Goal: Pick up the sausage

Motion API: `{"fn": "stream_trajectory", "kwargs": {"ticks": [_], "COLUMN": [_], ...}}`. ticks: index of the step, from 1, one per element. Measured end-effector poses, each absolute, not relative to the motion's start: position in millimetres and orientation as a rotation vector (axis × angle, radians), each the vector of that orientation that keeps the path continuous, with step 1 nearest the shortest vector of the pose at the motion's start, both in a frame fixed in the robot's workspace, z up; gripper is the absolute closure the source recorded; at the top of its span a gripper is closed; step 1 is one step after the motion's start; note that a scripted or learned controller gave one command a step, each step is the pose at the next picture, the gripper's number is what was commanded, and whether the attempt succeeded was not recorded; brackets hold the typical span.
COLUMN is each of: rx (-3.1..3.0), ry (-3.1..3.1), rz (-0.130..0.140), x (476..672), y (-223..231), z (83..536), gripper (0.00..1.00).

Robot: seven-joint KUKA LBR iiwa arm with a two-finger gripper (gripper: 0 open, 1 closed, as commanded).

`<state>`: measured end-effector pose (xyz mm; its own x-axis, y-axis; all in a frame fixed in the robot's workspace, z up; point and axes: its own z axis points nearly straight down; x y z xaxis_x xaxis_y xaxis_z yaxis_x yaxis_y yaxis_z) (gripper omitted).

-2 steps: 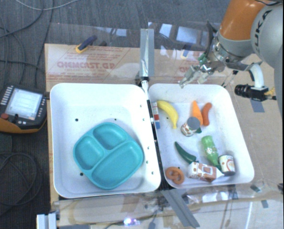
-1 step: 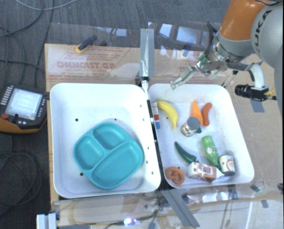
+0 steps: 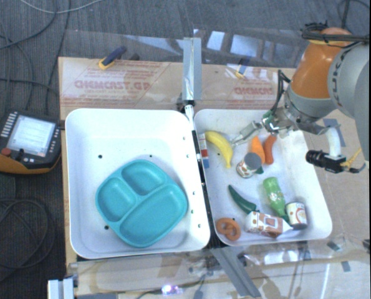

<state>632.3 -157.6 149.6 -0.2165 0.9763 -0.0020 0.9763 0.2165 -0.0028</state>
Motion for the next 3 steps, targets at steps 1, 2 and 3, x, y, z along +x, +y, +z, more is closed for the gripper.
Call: {"fn": "stream_trajectory", "kwargs": {"ticks": [1, 2, 3], "rx": [-1.888, -1.887, -2.113], "ry": [-2.511, -2.511, -2.327], "rz": [-0.005, -0.007, 0.004], "x": [631.8, 632.0, 626.1], "y": [-193.2, -192.1, -223.3], "z": [93.6, 102.0, 181.1], "gripper": [0.00, 1.00, 1.00]}}
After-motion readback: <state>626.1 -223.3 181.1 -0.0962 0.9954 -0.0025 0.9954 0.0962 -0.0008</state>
